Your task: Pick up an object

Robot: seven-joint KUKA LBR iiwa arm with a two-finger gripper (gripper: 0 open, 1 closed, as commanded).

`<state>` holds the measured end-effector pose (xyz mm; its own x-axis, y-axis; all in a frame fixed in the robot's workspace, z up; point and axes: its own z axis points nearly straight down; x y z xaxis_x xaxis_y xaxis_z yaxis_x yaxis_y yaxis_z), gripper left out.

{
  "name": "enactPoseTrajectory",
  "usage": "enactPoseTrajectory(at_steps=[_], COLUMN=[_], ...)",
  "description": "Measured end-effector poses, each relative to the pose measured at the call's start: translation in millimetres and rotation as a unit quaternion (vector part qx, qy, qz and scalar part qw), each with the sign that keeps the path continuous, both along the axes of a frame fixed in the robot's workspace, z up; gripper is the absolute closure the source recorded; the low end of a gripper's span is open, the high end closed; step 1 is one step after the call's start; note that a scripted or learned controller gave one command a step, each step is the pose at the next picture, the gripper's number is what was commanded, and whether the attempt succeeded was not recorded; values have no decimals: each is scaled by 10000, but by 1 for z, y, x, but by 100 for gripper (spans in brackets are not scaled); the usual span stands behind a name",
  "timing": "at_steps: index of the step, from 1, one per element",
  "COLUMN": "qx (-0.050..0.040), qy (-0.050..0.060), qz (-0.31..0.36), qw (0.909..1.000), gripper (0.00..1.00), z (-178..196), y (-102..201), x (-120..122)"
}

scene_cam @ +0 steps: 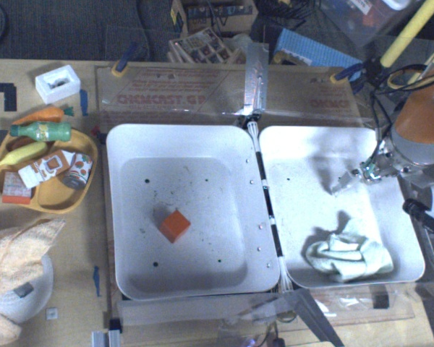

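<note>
- The pincer (345,181) hangs in the upper half of the right bin (412,266), blurred; I cannot tell how it is set, and nothing can be seen in its grip.
- The arm (419,125) comes in from the right edge, its orange band just above the grey wrist.
- A crumpled white cloth (349,255) lies in the same bin, below the pincer and near it, with bare bin floor between the two.
- An orange cube (175,225) sits in the left bin (123,150), a little below the middle, well apart from the pincer and across the wall between the bins.
- Dark specks dot the floor of the left bin around the cube.
- On the tabletop (14,74) left of the bins stands a yellow bowl (65,197) heaped with toy food and small packets.
- A small white box (58,83) lies above the bowl, and a tan cloth (18,255) below it.
</note>
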<state>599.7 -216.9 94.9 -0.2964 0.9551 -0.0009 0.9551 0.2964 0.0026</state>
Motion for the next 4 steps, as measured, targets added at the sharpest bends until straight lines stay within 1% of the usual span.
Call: enactPoseTrajectory(at_steps=[1, 2, 3, 4], qx=[-19, -10, -14, -3], qy=[-20, -10, -16, 11], qz=[326, -42, -1085, -1243], qw=[9995, 10000, 9941, 9922], gripper=[0, 0, 0, 0], z=[-8, -9, 48, 66], y=[24, 84, 25, 28], x=[32, 69, 52, -16])
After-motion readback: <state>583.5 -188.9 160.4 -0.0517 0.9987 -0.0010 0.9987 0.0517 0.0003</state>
